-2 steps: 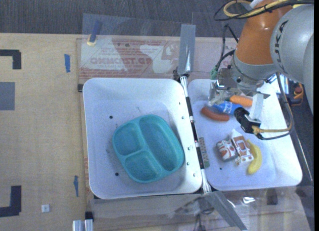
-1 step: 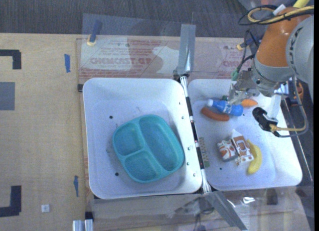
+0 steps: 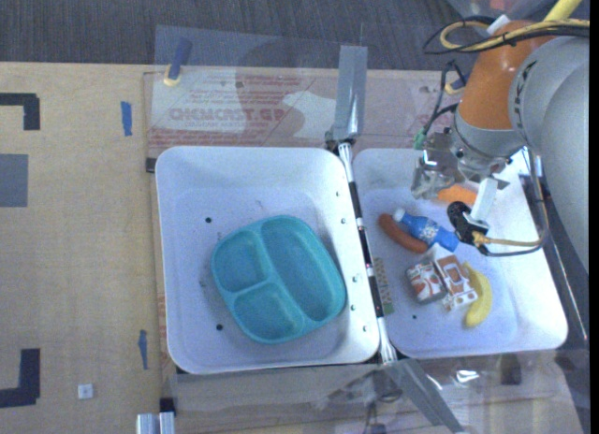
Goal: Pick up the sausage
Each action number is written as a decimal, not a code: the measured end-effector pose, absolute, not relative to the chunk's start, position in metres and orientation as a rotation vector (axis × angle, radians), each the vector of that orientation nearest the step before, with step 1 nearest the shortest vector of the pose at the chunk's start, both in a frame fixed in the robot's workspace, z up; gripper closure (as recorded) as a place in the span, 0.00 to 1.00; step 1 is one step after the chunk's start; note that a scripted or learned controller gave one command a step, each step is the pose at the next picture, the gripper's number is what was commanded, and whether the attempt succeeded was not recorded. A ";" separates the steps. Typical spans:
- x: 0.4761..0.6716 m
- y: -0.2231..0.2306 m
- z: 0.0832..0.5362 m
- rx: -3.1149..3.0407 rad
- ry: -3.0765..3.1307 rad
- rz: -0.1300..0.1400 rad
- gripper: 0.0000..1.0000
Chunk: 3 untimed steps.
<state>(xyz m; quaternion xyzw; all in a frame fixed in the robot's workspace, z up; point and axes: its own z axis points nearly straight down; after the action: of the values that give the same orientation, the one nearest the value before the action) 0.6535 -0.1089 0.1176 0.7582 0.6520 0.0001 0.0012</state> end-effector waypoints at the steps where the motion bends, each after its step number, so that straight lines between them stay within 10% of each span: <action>1: 0.619 -0.124 0.195 2.547 1.834 0.000 1.00; 2: 0.666 -0.090 0.099 2.628 1.721 -0.002 1.00; 3: 0.608 -0.110 0.089 2.755 1.504 0.008 1.00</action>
<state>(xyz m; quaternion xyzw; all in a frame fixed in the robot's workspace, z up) 0.6084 -0.1099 0.0888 0.8778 0.4791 0.0024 0.0013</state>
